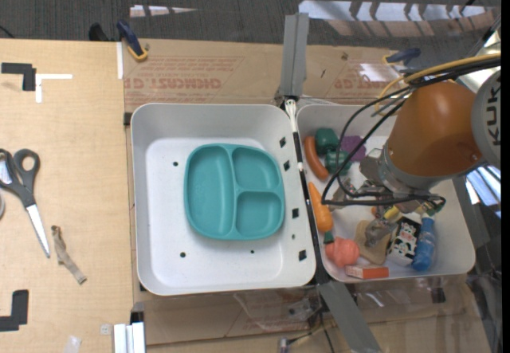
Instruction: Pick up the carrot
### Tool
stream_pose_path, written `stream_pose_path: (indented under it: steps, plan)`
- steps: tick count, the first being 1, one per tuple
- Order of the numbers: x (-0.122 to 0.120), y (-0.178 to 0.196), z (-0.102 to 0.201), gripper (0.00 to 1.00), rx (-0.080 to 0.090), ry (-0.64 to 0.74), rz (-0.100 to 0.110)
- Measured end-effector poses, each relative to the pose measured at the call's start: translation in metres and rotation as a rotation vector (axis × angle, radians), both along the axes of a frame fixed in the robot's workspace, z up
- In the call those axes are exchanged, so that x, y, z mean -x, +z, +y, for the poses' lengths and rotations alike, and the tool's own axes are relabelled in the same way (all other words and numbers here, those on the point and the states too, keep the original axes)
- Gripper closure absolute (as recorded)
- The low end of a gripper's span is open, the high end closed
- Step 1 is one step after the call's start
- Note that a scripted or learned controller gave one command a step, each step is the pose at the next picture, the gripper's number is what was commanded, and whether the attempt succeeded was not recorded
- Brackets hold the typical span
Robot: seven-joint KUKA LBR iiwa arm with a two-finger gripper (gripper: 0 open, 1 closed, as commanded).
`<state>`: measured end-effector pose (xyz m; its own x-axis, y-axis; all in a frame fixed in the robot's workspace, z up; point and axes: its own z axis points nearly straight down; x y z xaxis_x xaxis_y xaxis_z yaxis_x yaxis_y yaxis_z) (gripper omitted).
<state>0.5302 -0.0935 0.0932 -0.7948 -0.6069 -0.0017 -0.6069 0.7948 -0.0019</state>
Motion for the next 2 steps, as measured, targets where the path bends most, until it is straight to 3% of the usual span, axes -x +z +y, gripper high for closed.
stream_pose_path:
  steps: [1,2]
  plan:
    - [0.000,0.000,-0.010,0.00,-0.003,-0.162,-0.002]
    - [0.021,0.000,-0.042,0.00,-0.002,-0.417,-0.002]
